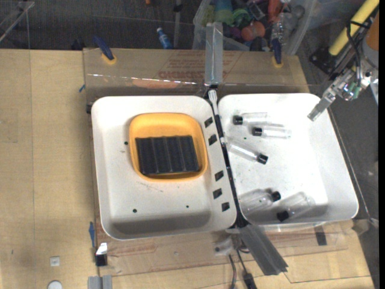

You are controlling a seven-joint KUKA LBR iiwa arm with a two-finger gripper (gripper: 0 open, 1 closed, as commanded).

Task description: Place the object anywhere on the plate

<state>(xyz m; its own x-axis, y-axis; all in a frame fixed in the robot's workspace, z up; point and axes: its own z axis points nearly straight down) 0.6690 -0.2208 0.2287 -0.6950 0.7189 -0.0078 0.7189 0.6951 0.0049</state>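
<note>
Two white bins sit side by side on the worktop [42,161]. The left bin [114,209] has an orange plate [139,128] in it, squarish with rounded corners, and a dark ribbed block [167,154] lies flat on the middle of it — that's all that's on the plate.

The right bin [325,161] holds the objects: clear little bottles with black caps, all lying on their sides. One [249,118] is near the back, another [271,131] just beside it, and a third [246,153] lies slanted a bit closer to the divider between the bins. Two more sit at the front edge — one [258,198] toward the divider and one [295,205] next to it, close together; whether they touch is hard to say. None of them is on the plate.

The pincer [317,112] hangs over the far right rim of the right bin, tilted, with nothing between its fingers. Can't tell whether they're spread or pressed together — it's too small and blurry.
</note>
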